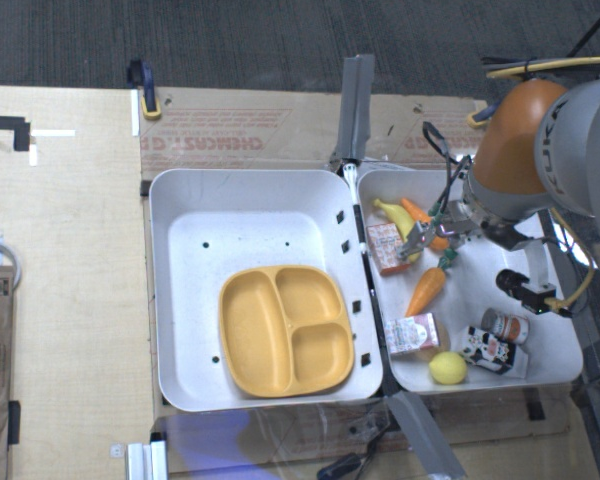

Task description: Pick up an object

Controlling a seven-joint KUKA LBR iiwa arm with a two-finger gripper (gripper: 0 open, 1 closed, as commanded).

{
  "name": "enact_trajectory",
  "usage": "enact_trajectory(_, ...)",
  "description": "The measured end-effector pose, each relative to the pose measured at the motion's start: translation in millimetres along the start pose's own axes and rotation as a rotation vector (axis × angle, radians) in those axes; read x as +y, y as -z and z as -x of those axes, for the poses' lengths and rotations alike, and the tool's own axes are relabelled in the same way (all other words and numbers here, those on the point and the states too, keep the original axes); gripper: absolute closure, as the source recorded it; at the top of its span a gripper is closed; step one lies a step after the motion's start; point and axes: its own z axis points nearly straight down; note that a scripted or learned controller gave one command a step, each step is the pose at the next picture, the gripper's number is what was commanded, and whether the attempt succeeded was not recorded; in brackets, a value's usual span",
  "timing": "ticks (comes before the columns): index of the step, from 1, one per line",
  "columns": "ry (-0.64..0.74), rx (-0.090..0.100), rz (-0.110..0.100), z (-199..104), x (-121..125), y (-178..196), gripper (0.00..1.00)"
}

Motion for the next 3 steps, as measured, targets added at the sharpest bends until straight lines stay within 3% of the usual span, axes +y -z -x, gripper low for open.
enact_trajectory(1, -0.157, 0.0, 0.0, 16.8, 22.8, -0.4, 0.0)
enact_trajectory(2, -0.156, -0.002, 0.002, 18.3, 23.3, 10.0, 1.0)
enact_trajectory(3, -0.631, -0.001, -0.01, -21.1, 8.2, 94.2, 1.0)
